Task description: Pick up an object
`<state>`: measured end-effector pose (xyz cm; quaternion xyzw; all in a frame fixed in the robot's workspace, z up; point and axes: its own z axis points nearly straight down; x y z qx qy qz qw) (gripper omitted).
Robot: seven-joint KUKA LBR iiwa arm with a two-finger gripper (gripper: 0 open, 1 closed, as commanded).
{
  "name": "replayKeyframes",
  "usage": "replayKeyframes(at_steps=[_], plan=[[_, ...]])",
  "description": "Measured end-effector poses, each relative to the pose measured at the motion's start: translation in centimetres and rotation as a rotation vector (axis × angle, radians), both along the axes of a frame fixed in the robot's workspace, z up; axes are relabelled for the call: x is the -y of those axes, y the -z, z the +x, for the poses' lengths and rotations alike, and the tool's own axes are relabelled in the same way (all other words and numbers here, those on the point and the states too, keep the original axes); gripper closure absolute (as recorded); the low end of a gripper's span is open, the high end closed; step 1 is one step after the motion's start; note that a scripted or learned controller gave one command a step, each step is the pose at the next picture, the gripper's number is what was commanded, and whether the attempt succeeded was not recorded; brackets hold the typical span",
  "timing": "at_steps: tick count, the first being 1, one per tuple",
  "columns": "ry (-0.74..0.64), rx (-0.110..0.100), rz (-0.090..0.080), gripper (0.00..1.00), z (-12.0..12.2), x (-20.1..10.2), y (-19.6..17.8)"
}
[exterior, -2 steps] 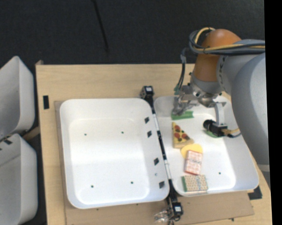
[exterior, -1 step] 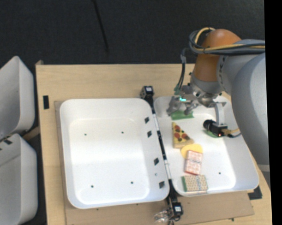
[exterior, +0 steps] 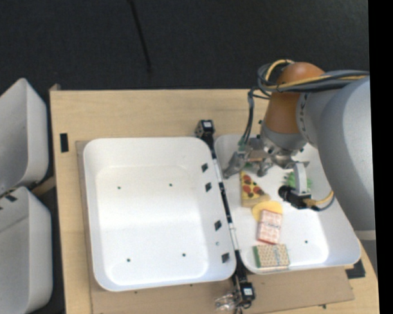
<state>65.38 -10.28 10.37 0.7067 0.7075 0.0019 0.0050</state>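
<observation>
My gripper [exterior: 247, 169] hangs over the far left part of the right bin [exterior: 315, 245], its fingers spread open with nothing between them. Just below it lies a yellow pizza-slice toy with red dots [exterior: 252, 189]. A yellow wedge [exterior: 266, 208] lies next to that toy, and a pink box [exterior: 270, 227] sits in front of the wedge. Nearer the front wall rests a tan box with a green edge [exterior: 272, 256]. A small green object [exterior: 291, 180] is partly hidden beside the wrist.
The left bin [exterior: 153, 212] stands beside the right one, with a divider rail with black clips [exterior: 222, 204] between them. The arm's big grey body [exterior: 341, 148] covers the right bin's far right side. The wooden bench [exterior: 150, 113] surrounds both bins.
</observation>
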Motion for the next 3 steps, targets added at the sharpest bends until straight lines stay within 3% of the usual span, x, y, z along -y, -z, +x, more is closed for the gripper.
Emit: replayKeyframes(at_steps=[1,2,3], plan=[[0.002,0.008,-0.001,1.0,0.3,0.2,-1.5],[0.008,0.002,0.001,1.0,-11.2,4.3,-0.2],[0.004,0.015,-0.004,1.0,-15.9,4.7,-0.3]])
